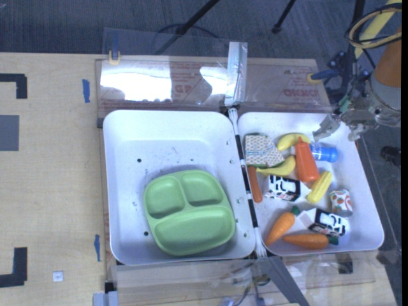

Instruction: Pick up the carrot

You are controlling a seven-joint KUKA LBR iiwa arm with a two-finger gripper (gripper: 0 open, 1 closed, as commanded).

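Note:
Two toy carrots lie at the front of the right bin [373, 225]. One carrot [280, 227] slants with its green top pointing up and right. The other carrot [307, 240] lies flat beside it, green top to the right, against a black-and-white packet [330, 222]. My gripper [339, 130] hangs over the far right corner of that bin, well behind both carrots. Its fingers stand apart, open, with nothing between them.
The right bin also holds a patterned box [261, 150], bananas [290, 141], an orange bottle-like toy [306, 162], a blue piece [325, 152], a corn cob [319, 187], a red sausage [254, 184] and a small cup [341, 201]. A green divided plate [189, 212] lies in the left bin [127, 145].

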